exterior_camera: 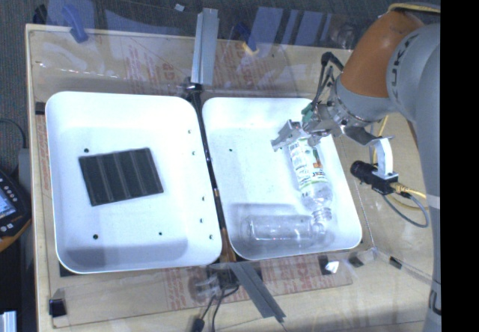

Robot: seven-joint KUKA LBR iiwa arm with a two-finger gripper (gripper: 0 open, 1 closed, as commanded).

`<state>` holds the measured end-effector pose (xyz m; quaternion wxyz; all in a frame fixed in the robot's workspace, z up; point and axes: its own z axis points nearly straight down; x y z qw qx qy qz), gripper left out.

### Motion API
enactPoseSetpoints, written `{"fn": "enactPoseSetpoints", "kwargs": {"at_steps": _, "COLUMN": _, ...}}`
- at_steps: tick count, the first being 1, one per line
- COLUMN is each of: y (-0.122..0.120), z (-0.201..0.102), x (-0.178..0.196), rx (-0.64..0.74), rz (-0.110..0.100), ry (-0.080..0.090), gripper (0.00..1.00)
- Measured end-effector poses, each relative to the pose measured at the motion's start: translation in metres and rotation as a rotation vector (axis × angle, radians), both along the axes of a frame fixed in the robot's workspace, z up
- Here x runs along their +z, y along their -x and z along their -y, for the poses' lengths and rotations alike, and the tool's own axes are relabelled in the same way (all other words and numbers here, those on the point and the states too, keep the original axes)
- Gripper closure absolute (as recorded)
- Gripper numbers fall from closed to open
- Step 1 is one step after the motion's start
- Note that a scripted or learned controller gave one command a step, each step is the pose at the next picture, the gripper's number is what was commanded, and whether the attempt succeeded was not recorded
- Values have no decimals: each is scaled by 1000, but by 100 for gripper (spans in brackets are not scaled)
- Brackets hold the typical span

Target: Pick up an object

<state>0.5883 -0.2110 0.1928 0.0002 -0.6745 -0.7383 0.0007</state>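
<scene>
Starting at the left of the frame, a shallow white plastic bin (pixel 67 241) sits on the pale wooden surface (pixel 112 61), and a dark grey ribbed rectangular panel (pixel 120 176) lies flat inside it, left of its centre and turned at a slight angle. Just beside it to the right, across a thin dark seam, sits a second shallow white plastic bin (pixel 239 136). Along this bin's lower edge, in the lower middle of the frame, a clear empty plastic bottle (pixel 281 228) lies on its side, running left to right. Further right, a clear plastic bottle with a white, green and red label (pixel 308 170) lies nearly lengthwise down the frame, its narrow neck end pointing to the lower right and meeting the right end of the empty bottle. At the labelled bottle's upper end, in the right bin's upper right part, the grey metal pincer (pixel 299 132) is low over the bin, right at or against the top of that bottle; whether it stands open or closed, and whether it grips the bottle, I cannot tell from this angle. Behind it, the grey arm with its orange band (pixel 374 54) reaches in from the upper right of the frame.
</scene>
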Motion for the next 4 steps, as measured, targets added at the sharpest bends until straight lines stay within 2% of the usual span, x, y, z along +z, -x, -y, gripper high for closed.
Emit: {"fn": "enactPoseSetpoints", "kwargs": {"at_steps": 4, "y": 0, "z": 0, "x": 0, "rx": 0, "rz": 0, "ry": 0, "gripper": 0}}
